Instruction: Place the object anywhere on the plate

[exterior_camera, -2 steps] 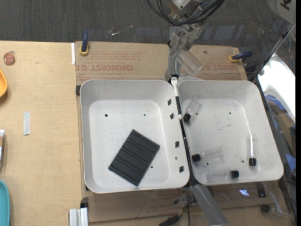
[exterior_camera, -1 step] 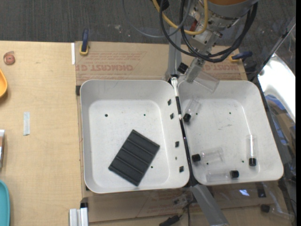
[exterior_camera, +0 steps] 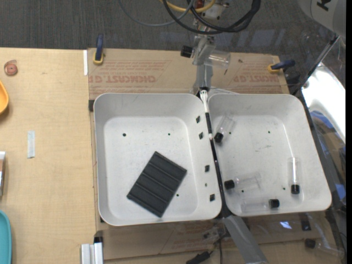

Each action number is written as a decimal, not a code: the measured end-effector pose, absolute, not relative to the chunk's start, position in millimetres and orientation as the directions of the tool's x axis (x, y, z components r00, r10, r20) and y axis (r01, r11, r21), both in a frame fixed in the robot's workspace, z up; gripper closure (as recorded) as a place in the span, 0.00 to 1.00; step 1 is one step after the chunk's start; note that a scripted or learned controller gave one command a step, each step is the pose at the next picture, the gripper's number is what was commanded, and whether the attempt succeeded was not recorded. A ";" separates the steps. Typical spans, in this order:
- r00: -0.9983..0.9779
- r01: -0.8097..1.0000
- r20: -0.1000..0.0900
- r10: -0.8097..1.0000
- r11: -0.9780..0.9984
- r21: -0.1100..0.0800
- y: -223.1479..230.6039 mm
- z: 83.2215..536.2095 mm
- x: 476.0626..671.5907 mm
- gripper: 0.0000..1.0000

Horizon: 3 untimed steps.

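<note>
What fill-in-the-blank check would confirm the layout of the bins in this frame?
1. The black ridged plate lies in the ____ bin.
2. The clear black-capped vials lie in the ____ bin.
3. The bins rest on a sheet of ____.

Missing words: left; right; cardboard

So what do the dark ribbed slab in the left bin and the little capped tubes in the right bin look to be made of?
The ribbed plate looks like matte black plastic or rubber: dull, no glare, moulded grooves. The tubes look like clear plastic or glass, since the bin shows through them, with black caps, probably plastic.
</note>
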State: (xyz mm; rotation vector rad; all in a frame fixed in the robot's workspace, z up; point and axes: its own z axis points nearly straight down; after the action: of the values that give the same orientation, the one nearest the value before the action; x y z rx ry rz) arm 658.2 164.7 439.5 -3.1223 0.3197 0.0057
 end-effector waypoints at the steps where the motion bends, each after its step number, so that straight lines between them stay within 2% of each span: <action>1: 0.979 -0.204 -0.007 -0.204 -0.979 -0.005 165.0 447.2 659.1 1.00; 2: 0.979 -0.202 -0.003 -0.202 -0.979 -0.003 107.4 440.2 659.7 1.00; 3: 0.971 -0.241 -0.006 -0.241 -0.971 -0.002 182.0 369.7 653.4 1.00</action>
State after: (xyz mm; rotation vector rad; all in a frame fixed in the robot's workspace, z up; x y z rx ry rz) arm 653.4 182.0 369.7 -3.1152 0.3809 0.0096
